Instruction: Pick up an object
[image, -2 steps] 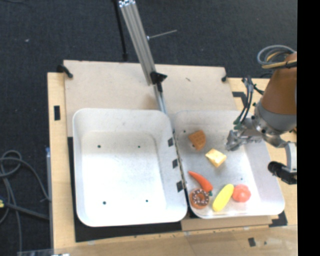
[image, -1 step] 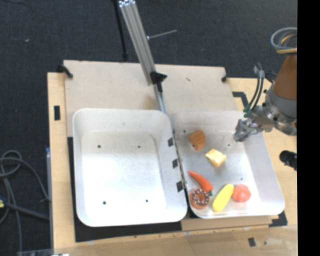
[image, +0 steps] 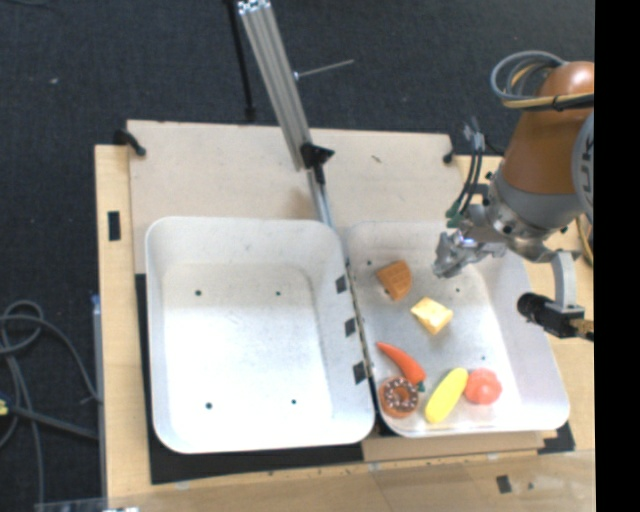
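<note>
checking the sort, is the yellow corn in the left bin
No, the corn lies in the right bin beside the tomato.

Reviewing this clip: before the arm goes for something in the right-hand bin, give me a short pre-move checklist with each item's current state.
1. Targets present in the right bin: ok; brown block, yellow cheese wedge, red chili, donut, yellow corn-like piece and tomato.
2. Tool over the right bin: ok, near its upper edge.
3. Tool carrying nothing: cannot tell.
4. Nearest targets isolated: ok; block and cheese wedge lie apart.
5. Lower cluster spacing: not ok; chili, donut and corn-like piece crowd together.
6. Items away from walls: not ok; donut sits against the divider.
</note>
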